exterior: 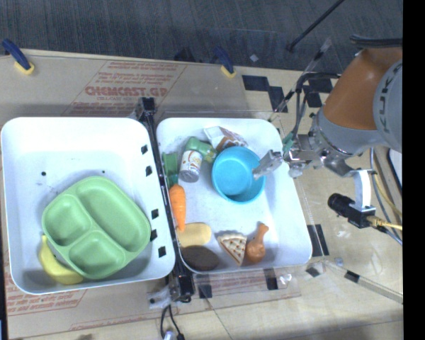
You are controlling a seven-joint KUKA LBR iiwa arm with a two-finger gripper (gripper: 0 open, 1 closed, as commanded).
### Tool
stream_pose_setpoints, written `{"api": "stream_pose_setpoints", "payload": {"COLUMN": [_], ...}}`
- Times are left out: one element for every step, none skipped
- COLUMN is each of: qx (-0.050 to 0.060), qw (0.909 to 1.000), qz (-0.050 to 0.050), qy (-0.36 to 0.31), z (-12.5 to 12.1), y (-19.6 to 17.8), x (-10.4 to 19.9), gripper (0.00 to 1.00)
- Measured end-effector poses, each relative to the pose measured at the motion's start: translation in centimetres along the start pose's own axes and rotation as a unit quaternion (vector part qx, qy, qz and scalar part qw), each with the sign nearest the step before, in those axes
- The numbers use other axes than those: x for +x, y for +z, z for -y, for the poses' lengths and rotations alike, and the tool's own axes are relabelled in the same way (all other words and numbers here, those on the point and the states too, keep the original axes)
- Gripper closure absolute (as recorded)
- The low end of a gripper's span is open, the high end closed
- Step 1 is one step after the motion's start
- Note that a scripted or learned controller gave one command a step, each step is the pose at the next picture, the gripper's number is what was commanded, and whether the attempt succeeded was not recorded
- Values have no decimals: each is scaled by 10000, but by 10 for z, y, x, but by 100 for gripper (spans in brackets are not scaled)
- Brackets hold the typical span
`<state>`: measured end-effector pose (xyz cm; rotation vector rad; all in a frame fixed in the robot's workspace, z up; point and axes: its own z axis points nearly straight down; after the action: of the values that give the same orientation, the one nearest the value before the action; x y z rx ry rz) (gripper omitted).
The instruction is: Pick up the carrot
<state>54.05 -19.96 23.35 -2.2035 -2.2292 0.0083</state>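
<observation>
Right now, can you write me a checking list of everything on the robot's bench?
Surface: bench with printed board, two white bins side by side.
Job's things: carrot lies by the right bin's left wall, untouched.
Clutter: right bin holds blue bowl, small can, toy drumstick, waffle slice; left bin holds green divided plate over something yellow.
Grippers: gripper at the blue bowl's right rim, away from the carrot.
Cables: black leads beside the arm.
Surroundings: dark floor behind.
</observation>
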Motion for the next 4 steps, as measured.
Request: {"api": "stream_pose_setpoints", "payload": {"qx": [14, -7, 1, 38], "qw": [9963, 10000, 9999, 9999], "qz": [-7, 9, 28, 16], "qy": [863, -6, 155, 121], "z": [28, 24, -21, -21], "y": [43, 134, 142, 133], "x": [62, 102, 102, 103], "gripper": [0, 0, 0, 100]}}
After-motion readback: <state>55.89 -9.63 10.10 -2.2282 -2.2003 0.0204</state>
